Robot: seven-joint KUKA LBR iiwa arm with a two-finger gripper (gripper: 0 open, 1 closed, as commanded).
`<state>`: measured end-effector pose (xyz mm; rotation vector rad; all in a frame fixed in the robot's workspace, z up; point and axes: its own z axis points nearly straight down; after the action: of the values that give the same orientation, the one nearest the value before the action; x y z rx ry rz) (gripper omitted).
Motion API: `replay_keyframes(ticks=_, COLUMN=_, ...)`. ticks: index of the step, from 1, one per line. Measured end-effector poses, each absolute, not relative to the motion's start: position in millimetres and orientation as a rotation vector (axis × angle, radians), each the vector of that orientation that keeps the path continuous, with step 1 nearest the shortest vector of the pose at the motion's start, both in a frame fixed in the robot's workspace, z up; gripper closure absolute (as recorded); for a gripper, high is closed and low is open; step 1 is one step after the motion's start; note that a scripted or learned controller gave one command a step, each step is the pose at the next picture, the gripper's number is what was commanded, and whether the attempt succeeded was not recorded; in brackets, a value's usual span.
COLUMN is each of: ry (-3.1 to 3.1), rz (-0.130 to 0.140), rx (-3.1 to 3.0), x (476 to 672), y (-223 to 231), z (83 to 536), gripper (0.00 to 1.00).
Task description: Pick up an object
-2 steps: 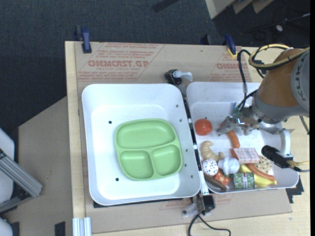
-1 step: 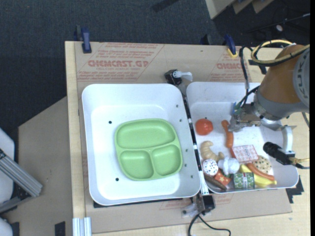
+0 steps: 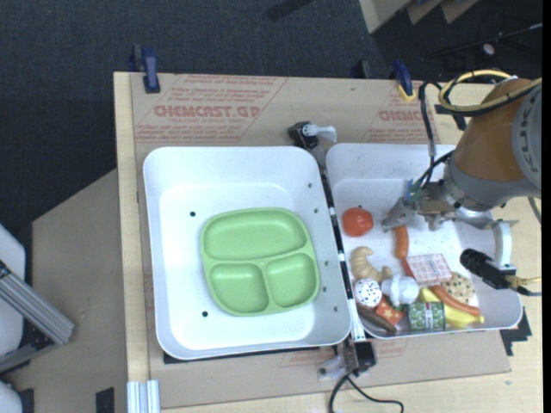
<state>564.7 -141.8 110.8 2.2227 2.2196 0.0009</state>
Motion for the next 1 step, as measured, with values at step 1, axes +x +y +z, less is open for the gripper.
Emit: replay_keyframes(ticks=1, ry=2.226, rz=-0.004, rx=2.226, x=557.0, y=-129.8, z=82.7, gripper=0.0)
